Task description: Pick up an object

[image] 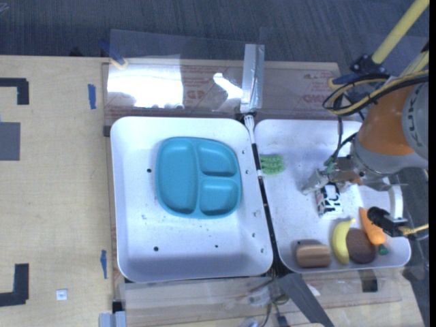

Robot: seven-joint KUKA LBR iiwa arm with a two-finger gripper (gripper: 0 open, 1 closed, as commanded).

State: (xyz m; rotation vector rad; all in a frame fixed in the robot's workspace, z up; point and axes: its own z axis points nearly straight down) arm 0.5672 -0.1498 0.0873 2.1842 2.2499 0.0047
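A grey KUKA arm (398, 131) with an orange band above the wrist reaches in from the right over the right bin (293, 138), its gripper (325, 188) hanging low above the bin's bare middle floor. The gripper is a tangle of metal and black-and-white parts seen from above, and it cannot be told from here whether it is released or clenched; nothing can be seen in its grasp.

The things to be picked lie mostly along the right bin's near edge. A brown, rounded block like a small loaf (313, 253) sits at the middle of that edge. Just to its right stands a yellow banana (340, 240), curved and set almost upright in the view, touching a dark brown, egg-shaped piece (360, 246). Beside that, toward the bin's near right corner, lies an orange carrot (373, 229) with a small green tip at its lower end. Apart from this group, a small pale green, ribbed item (271, 164) rests near the bin's left wall, close to the divider between the bins.

The left bin (129, 182) holds a teal divided plate (199, 176) with one large compartment and two smaller ones, lying flat near the bin's centre. Both bins rest on a light wooden bench (48, 182).
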